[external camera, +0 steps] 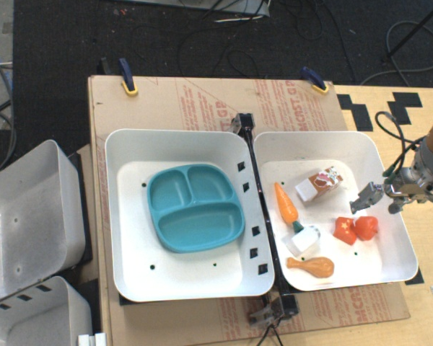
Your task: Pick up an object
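Note:
The right bin (390,157) holds several toy foods. There is an orange carrot (286,202), a white and brown box (320,183), a white cup-like piece (304,240) and a tan drumstick (314,267). Two red pieces lie side by side, a strawberry-like one (346,231) and a tomato-like one (366,227). My gripper (382,201) hangs over the right side of this bin, just above and right of the red pieces. It is open, with nothing between its fingers.
The left bin (123,193) holds a teal divided plate (195,207). A black divider (258,207) runs between the bins. More white tubs (29,215) stand off the bench at the left. Cables trail near the arm at the right edge.

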`<act>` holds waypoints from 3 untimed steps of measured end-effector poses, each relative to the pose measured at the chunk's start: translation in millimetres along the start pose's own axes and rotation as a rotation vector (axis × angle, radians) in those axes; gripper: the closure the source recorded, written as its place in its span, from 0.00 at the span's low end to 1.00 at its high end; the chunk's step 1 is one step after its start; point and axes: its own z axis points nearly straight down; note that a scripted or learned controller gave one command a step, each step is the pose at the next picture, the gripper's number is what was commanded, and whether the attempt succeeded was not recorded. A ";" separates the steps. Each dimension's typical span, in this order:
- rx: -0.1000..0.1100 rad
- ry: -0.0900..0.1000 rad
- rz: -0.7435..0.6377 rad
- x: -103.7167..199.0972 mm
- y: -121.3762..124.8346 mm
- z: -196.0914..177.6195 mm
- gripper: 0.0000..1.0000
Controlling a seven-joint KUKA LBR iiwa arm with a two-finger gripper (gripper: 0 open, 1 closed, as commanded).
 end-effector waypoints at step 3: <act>-0.027 -0.003 -0.006 1.2 7.5 95.2 0.00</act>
